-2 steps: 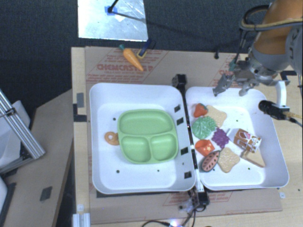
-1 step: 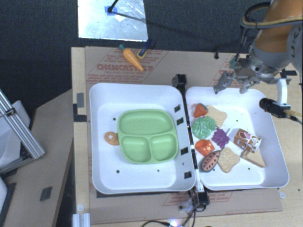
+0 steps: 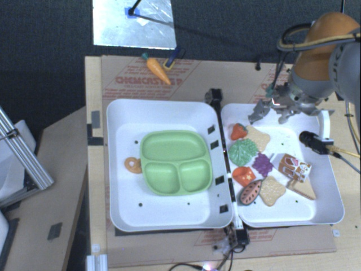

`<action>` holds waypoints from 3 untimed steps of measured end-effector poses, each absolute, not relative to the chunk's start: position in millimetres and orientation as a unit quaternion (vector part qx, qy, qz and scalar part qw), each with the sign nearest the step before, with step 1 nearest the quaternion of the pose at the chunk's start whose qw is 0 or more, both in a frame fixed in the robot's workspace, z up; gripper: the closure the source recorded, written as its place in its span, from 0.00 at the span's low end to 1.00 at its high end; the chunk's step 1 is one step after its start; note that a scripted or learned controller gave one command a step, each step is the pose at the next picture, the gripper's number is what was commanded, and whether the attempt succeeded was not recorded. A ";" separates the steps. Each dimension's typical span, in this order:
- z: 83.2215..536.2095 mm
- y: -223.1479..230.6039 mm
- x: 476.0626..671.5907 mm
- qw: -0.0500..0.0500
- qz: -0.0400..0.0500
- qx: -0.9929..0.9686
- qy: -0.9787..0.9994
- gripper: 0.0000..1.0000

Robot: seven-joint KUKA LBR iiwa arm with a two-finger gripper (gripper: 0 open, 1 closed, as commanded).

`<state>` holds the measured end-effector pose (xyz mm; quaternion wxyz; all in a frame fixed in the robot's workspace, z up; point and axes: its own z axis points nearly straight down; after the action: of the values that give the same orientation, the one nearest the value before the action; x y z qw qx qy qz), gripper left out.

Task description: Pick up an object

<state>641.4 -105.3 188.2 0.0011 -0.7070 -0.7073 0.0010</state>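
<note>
A single fixed camera sits above the worktop (image 3: 96,151) and looks down on it at a slant, from the near edge toward the dark backdrop behind. It stands far enough off to take in both white bins whole: the left bin (image 3: 121,117) and the right bin (image 3: 327,202) lie side by side across the middle of the frame. The arm (image 3: 324,44) comes in from the upper right.

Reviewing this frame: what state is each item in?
Claw: open, holding nothing, above right bin's far edge.
Green tray: upright, compartments bare, in left bin.
Pretzel: flat, beside tray.
Carrot: lying on the bench beyond the bins.
</note>
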 end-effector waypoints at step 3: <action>105.3 -98.8 638.7 -0.001 -0.001 -0.707 -0.707 1.00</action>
<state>638.7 -98.8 105.3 -0.0011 -0.7071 -0.7071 -0.0010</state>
